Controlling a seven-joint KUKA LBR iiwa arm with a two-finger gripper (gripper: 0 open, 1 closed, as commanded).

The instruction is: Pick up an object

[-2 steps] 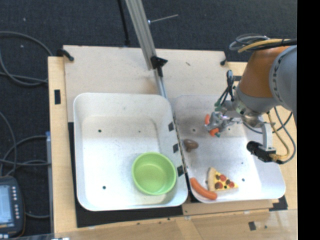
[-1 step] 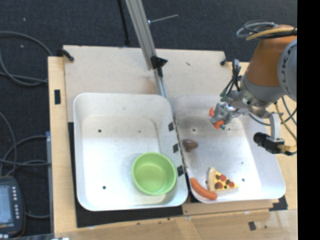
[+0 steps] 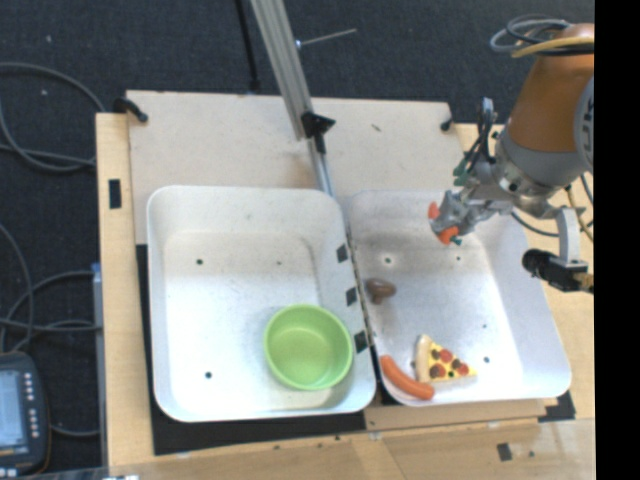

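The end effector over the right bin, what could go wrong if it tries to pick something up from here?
The end effector is at the far side of the right shallow white bin, well away from everything. The small brown lump lies close to the divider wall, so the approach may clip it. The orange toy sausage and toy pizza slice crowd the near rim, risking a bump or double grab.

No readable text, label, brand, number or sign anywhere. Left of the left bin (image 3: 180, 218), at the frame's lower edge, a dark device (image 3: 20, 408) with a pale screen, too small and blurred to read.
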